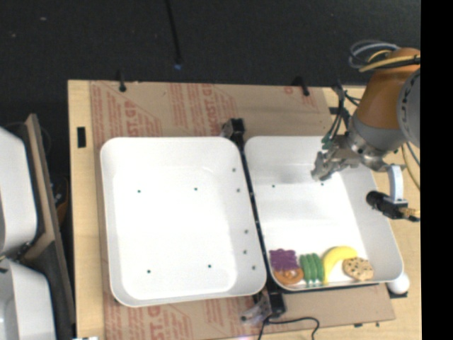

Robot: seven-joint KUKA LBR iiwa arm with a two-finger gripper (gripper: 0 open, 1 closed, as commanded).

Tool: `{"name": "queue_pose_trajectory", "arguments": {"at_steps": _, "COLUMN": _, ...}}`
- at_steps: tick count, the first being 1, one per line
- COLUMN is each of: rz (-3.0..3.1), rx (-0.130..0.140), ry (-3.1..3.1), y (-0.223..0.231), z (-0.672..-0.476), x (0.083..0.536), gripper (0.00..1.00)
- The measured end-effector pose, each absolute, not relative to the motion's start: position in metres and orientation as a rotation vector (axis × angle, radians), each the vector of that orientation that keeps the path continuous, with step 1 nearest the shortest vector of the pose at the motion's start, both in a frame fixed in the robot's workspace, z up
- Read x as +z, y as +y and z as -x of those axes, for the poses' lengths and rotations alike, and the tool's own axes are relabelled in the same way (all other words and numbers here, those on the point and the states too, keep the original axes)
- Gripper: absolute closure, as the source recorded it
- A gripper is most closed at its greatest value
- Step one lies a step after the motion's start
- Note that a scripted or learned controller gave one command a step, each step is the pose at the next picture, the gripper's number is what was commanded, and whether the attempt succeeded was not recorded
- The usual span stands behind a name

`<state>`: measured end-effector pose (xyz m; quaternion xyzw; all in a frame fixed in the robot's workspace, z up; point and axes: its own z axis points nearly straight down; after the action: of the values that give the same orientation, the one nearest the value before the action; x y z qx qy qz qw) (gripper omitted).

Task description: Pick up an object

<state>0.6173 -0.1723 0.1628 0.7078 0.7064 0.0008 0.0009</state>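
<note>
The gripper [322, 172] is seen at right-centre of the frame, hanging over the upper part of the right bin [304, 204], below the grey wrist and orange band of the arm [382, 105]. Whether it is spread or pressed together can't be told at this res.; nothing is seen pinched in it.

Directly under and around it, bare white bin floor is seen. The pickable items are all massed along the bin's lower edge, i.e. toward lower-right of frame, well apart from the gripper: a purple piece [284, 260] resting on an orange item [287, 277], a green item [311, 268] just beside it, then a yellow banana-like item [340, 254] and a cookie [357, 268] touching or nearly so.

Key relation: targets lie straight down-frame from the gripper, slightly to the right. The green item's long axis runs approx. up-down in frame; the row as a whole runs left-right.

The left bin [177, 218] is seen w/ no items near the gripper; it's judged irrelevant to the next move. Tight packing is judged a risk for a clean grasp.
</note>
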Motion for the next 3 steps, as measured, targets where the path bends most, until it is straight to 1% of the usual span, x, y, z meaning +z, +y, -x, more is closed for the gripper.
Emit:
{"name": "queue_pose_trajectory", "arguments": {"at_steps": 1, "rz": -2.220, "rx": 0.003, "ry": 2.218, "y": -0.174, "z": -0.616, "x": 0.205, "gripper": 1.00}}
{"name": "queue_pose_trajectory", "arguments": {"at_steps": 2, "rz": -2.220, "rx": 0.003, "ry": 2.219, "y": -0.175, "z": -0.617, "x": 0.236, "gripper": 1.00}}
{"name": "queue_pose_trajectory", "arguments": {"at_steps": 3, "rz": -2.218, "rx": 0.003, "ry": 2.223, "y": -0.126, "z": -0.590, "x": 0.242, "gripper": 1.00}}
